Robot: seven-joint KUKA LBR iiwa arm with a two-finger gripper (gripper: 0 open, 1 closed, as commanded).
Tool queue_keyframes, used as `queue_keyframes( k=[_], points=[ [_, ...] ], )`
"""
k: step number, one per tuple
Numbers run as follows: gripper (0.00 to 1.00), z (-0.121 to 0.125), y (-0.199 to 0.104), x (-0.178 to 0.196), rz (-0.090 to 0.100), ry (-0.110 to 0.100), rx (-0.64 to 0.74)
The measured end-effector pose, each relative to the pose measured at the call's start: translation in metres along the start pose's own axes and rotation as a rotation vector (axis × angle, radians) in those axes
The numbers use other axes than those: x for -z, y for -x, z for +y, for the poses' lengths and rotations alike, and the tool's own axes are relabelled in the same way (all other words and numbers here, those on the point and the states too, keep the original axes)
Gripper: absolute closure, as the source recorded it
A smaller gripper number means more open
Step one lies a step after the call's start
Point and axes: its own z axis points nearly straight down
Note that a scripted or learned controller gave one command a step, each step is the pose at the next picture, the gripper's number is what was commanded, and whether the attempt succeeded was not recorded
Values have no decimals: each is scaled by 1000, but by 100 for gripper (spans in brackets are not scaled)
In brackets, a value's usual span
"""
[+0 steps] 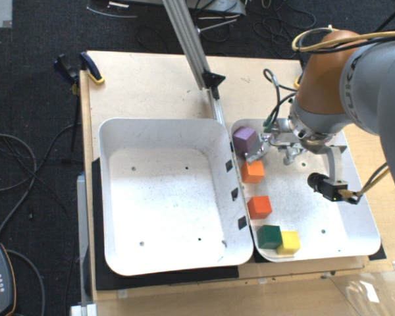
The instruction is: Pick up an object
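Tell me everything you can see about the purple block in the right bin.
The purple block is a small cube with a plain, matte lilac surface, lighter on top and darker on its sides. It sits upright on the floor of the right bin, in the far left corner, close to the wall shared with the left bin. The gripper hangs right beside it, and an orange block lies just in front. Whether anything touches the cube cannot be told.

Blocks point(253, 171) crowded along right bin's point(355, 232) left wall
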Motion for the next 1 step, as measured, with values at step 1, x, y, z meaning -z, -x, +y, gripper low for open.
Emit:
queue_keyframes(
  k=[1],
  points=[
    [0, -6, 43, -71, -4, 30, 5]
  ],
)
